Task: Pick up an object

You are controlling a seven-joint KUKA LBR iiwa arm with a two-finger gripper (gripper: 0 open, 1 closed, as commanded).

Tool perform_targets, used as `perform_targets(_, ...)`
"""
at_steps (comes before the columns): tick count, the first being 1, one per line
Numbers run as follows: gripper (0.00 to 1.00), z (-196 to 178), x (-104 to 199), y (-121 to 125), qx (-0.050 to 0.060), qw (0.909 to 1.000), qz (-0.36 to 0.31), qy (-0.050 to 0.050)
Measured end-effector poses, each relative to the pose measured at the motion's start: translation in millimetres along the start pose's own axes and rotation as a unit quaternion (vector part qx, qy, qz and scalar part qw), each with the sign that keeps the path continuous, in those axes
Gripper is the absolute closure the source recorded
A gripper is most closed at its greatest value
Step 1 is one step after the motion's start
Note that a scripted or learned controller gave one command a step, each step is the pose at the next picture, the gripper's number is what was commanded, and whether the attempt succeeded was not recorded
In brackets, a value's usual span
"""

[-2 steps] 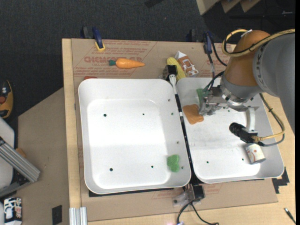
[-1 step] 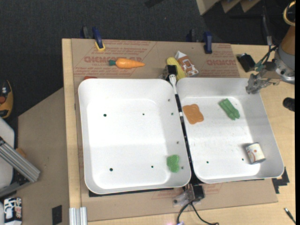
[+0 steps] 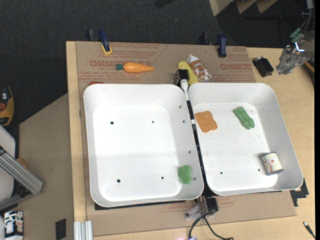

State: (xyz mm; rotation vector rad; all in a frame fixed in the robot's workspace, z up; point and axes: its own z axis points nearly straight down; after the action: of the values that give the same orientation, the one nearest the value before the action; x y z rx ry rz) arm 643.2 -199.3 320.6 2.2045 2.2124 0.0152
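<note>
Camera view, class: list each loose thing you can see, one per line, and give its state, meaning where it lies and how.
Carrot: lying flat on the board behind the left bin.
Green lump: in the left bin, near-right corner.
Orange piece: flat in the right bin, by the divider.
Green strip: flat in the right bin.
Small can: on its side in the right bin.

Lighting was pretty even and bright from overhead. The two shallow white plastic bins came out almost blown out, with a soft grey shadow across the left one's lower half. The dark carpet floor stayed murky, and the focus was slightly soft.
</note>
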Motion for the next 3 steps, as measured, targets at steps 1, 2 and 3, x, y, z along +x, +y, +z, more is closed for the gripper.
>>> perform_targets(1, 1.00, -113, 14, 19, 0.001, 1.0000, 0.000, 0.000)
perform_targets(2, 1.00, -225, 19, -7, 0.001, 1.0000, 0.001, 0.000)
perform_targets(3, 1.00, -218, 26, -89, 0.010, 0.9999, 0.003, 0.003)
